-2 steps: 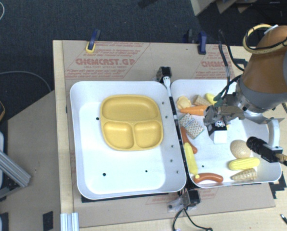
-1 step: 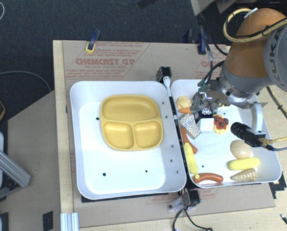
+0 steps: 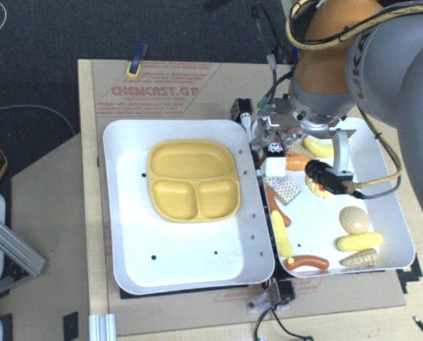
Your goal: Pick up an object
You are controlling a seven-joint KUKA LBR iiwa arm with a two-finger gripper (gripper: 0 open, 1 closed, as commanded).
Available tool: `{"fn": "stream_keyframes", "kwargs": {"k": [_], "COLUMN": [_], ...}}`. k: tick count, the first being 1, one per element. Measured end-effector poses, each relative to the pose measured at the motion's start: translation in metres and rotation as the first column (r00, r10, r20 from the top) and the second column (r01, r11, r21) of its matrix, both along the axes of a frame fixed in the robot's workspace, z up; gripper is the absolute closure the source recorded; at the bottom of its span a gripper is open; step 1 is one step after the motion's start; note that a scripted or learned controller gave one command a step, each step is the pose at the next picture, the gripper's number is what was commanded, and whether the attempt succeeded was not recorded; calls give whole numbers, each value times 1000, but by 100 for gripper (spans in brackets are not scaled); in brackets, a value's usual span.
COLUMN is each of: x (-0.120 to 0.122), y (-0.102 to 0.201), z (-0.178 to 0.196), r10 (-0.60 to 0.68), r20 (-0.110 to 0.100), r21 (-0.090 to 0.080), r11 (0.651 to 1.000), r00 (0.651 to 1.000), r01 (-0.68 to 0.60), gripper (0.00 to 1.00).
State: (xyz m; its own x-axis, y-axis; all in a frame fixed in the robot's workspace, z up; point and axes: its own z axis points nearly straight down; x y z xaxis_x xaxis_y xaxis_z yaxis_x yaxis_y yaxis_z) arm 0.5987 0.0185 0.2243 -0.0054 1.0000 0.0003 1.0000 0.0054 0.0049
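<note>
The right bin [image 3: 382, 190] holds several toy foods. At its left side lie a white block [image 3: 275, 168], an orange carrot piece [image 3: 297, 163], a checkered waffle piece [image 3: 286, 188] and a long yellow corn-like piece [image 3: 279, 234]. A yellow banana [image 3: 318, 148] lies partly under the wrist. Toward the front are a beige egg-shaped item [image 3: 354, 219], a second yellow piece [image 3: 358, 241], a ridged cone [image 3: 359, 259] and a red sausage [image 3: 307, 263]. My gripper [image 3: 274, 142] hangs low over the bin's back left corner, just above the white block.
The left bin [image 3: 126, 212] carries a yellow three-compartment plate [image 3: 194, 180]. The divider between the bins runs just left of the gripper. A black cable [image 3: 332, 177] loops from the wrist over the right bin. The grey arm covers the bin's back right.
</note>
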Motion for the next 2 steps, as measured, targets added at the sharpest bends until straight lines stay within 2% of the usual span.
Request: {"fn": "stream_keyframes", "kwargs": {"k": [1,2], "x": [26,30], "y": [26,31], "z": [-8,-3], "r10": [-3,-4], "r20": [0,-1], "r21": [-1,-1], "r11": [1000,1000], "r00": [1000,1000], "r01": [3,4], "gripper": [100,100]}}
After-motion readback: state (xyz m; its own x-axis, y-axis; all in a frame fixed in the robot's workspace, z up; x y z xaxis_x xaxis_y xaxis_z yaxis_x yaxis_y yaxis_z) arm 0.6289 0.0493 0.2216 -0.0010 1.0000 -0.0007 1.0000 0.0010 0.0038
